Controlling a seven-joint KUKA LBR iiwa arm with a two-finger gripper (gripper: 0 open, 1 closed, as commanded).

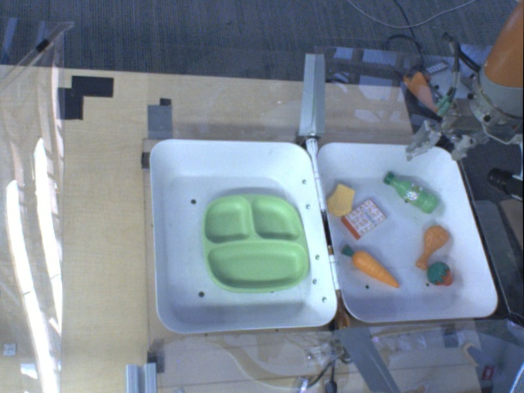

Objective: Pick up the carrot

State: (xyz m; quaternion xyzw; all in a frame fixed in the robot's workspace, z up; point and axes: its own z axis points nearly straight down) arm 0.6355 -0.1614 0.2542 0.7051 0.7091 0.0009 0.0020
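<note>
While the carrot [375,268] lies untouched near the front of the right bin [479,297], the gripper [438,140] is seen hovering at that bin's far edge, well apart from it. 2 shallow white bins are set side by side on the pale wooden bench [98,236]. Nearest the camera in the right bin, the carrot is laid at a slant, its green top pointing toward the divider between the bins and its orange tip toward the front right. Just to its right, a small red and green item [440,273] is placed close to the bin's front right corner, with an orange drumstick-shaped toy [433,243] just beyond it. Farther back, a flat red and white packet [363,218] is seen beside a yellow wedge [341,199], the 2 nearly touching, near the bin's left wall. A green bottle [412,192] is laid on its side toward the far right of the bin. In the left bin [172,219], a green tray [255,242] with 3 compartments is set at the middle. At the far right, the gripper's 2 fingers are seen spread apart over the right bin's back rim, with nothing held between them. The grey arm with its orange band [503,51] is seen reaching in from the upper right, and a black cable [393,11] is looped over the dark floor beyond the bench.
</note>
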